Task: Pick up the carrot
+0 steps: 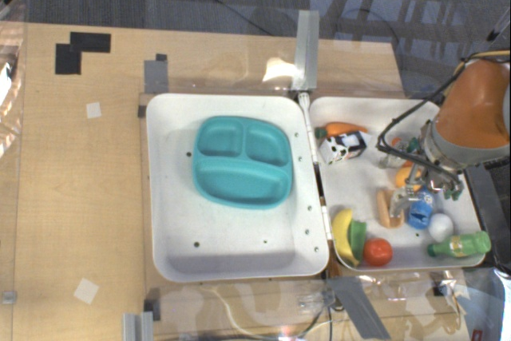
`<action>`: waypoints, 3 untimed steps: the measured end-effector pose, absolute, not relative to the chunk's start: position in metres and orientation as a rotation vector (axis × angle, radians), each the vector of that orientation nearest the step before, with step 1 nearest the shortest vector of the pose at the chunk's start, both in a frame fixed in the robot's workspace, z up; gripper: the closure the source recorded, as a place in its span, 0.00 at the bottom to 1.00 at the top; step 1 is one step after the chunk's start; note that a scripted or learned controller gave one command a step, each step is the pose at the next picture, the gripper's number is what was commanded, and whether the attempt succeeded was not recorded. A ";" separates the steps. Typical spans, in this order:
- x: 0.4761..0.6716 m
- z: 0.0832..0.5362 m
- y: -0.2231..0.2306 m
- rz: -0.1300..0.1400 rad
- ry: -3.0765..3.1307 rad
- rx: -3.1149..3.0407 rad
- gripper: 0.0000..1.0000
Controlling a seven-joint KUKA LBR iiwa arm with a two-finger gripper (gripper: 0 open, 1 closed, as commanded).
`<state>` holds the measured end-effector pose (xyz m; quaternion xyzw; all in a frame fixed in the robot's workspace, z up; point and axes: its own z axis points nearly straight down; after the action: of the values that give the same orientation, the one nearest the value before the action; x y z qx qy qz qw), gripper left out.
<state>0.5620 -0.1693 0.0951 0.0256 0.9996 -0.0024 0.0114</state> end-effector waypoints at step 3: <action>0.607 0.095 -0.181 0.002 3.062 0.594 0.00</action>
<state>0.6071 -0.1813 0.0946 0.1903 0.9817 0.0005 0.0114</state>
